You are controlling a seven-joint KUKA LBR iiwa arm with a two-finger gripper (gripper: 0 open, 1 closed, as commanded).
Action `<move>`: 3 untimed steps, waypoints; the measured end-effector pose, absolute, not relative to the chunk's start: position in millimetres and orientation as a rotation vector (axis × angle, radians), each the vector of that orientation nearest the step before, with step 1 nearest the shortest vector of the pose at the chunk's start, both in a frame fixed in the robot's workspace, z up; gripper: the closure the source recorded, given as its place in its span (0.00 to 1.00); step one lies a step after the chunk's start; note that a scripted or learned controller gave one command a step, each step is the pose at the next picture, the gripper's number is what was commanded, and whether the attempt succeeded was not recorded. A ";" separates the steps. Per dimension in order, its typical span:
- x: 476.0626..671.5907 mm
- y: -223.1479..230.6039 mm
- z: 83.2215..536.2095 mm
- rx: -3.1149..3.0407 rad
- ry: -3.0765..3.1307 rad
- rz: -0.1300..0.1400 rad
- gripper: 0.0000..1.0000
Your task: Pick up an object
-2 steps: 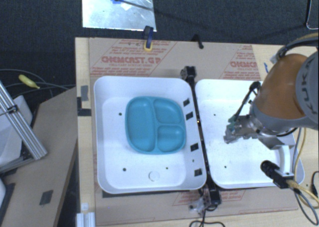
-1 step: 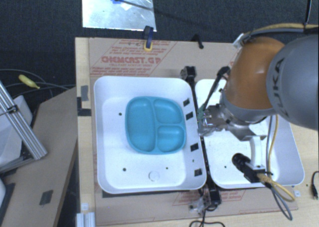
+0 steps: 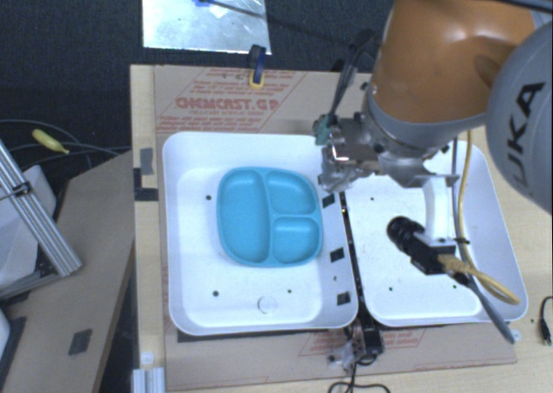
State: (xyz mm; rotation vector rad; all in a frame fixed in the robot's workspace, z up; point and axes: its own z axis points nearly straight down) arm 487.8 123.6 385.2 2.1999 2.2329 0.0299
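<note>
Cardboard underlies a smooth white bin (image 3: 194, 296); bare floor rings its rounded, three-compartment blue plate (image 3: 268, 217). Beside the plate's upper-right corner hangs the gripper (image 3: 335, 171), its state unreadable.

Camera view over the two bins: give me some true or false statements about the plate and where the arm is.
1. A blue plate lies in the white bin on the view's left. True.
2. The plate stands on its edge against the bin's wall. False: it lies flat on the bin's floor.
3. The plate is divided into three compartments. True.
4. The end effector is over the middle of the plate. False: it is at the far end of the divide between the two bins, beside the plate's far right corner.
5. The arm reaches in from the view's left. False: it comes in from the right.
</note>
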 end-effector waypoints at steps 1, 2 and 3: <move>486.9 117.6 376.7 2.215 2.226 0.003 0.00; 486.8 151.7 403.1 2.213 2.227 0.008 0.00; 519.9 190.5 483.7 2.210 2.226 0.019 0.00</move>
